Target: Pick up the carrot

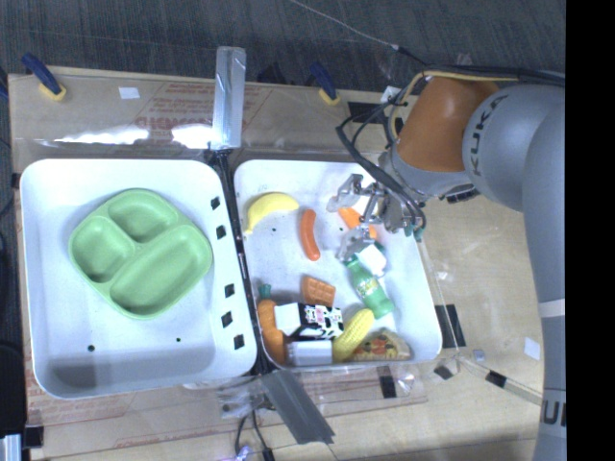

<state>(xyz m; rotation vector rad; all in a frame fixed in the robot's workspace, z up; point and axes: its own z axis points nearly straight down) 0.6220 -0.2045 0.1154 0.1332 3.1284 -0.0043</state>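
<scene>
the claw (360,221) is seen low in the right bin (423,286), an orange carrot (350,217) apparently pinched between its fingers; a slow, straight lift is advised.

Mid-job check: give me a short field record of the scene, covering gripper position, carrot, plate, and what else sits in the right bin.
gripper: over the right bin's far right part, above a green bottle
fingers: cannot tell
carrot: orange, at the right bin's near left wall, beside a black-and-white carton; apart from the gripper
plate: green, three compartments, in the left bin
right bin: also holds a banana, a sausage, a corn cob
</scene>
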